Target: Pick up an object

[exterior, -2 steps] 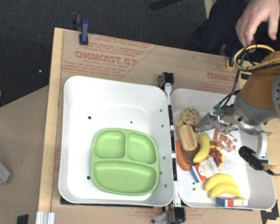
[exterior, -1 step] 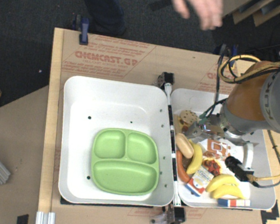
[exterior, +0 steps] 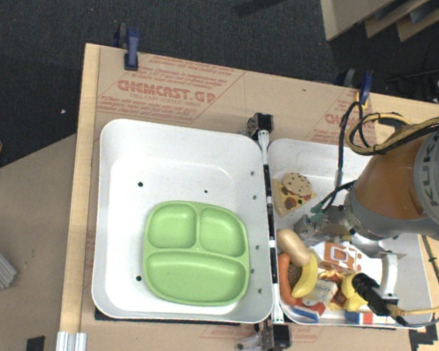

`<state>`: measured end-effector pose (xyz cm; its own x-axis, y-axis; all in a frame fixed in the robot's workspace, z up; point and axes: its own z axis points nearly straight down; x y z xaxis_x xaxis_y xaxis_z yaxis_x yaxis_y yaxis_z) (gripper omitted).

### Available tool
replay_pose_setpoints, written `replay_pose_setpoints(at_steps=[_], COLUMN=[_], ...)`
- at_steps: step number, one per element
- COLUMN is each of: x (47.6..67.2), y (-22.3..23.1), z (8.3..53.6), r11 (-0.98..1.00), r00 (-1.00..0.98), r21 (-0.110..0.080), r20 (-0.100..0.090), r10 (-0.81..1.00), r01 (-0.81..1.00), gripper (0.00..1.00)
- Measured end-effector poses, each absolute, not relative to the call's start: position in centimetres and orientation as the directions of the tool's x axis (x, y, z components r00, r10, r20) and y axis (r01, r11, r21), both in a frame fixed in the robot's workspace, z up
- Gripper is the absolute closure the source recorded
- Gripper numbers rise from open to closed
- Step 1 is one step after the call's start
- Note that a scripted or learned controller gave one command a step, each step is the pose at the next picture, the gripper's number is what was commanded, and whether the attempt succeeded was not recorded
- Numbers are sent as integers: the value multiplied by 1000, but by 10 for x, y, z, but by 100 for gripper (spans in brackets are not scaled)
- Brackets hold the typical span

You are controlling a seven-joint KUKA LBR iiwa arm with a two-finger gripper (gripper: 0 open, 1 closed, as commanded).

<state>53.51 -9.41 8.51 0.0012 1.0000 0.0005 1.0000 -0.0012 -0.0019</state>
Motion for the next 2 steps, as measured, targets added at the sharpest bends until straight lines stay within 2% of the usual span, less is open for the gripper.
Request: replay_pose_setpoints(at_steps=[1,2], x=[618,511], y=[-153,-181], z=[86,128], r11=[0,-8], r00=[0,8], r21=[9,-2], r20=[-5,-2], r10=[1000,1000], r01=[1000,1000], gripper=[0,0])
